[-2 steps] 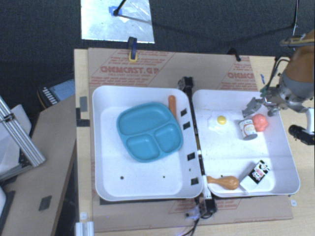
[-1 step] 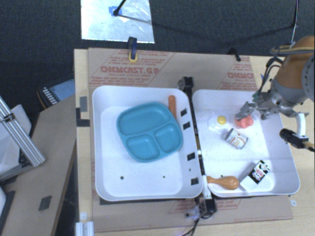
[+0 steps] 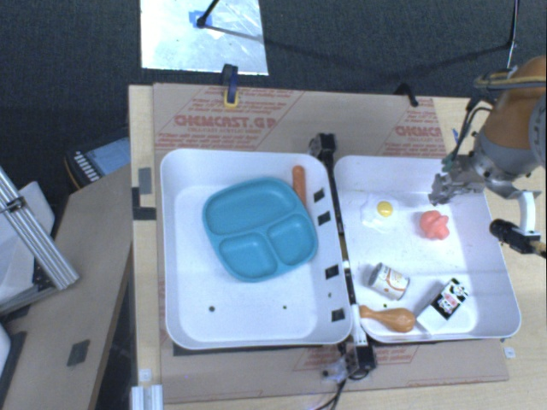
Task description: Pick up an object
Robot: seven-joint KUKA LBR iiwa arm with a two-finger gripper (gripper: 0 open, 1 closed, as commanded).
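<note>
Objects for picking are lying scattered in the right bin. Taking the pink toy as the landmark, a fried-egg toy is sitting to its left, a small can is lying below and to the left of it, a black-and-white carton is resting below it near the bin's front wall, and a brown drumstick toy is lying further below-left, beside the divider between the bins. The gripper is hovering just above and slightly right of the pink toy, near the bin's back wall, apart from the toy; whether its jaws are spread or closed cannot be told, and nothing is showing between them. Well to the left of the pink toy, a blue sectioned plate is lying in the left bin, with an orange sausage toy at the plate's upper right edge.
</note>
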